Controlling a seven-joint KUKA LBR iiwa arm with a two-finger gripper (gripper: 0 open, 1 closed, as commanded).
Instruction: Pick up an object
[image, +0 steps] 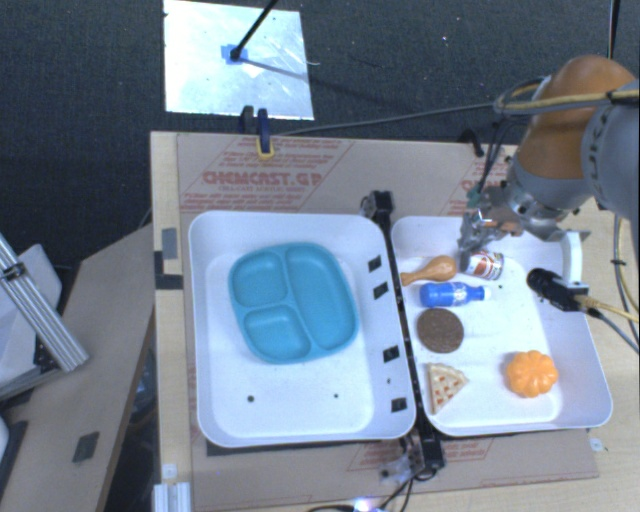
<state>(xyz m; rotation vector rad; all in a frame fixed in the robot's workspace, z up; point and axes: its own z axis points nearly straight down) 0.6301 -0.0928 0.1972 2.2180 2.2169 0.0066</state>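
Gripper low over small red-and-white container, right shallow white bin — nothing lifted yet; jaws' state cannot be told.

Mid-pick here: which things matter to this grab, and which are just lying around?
In play: gripper; small red-and-white can close beside it, the likely target; right bin.
Lying about: drumstick, blue bottle, brown disc, pizza slice, pumpkin, blue tray in the left bin.
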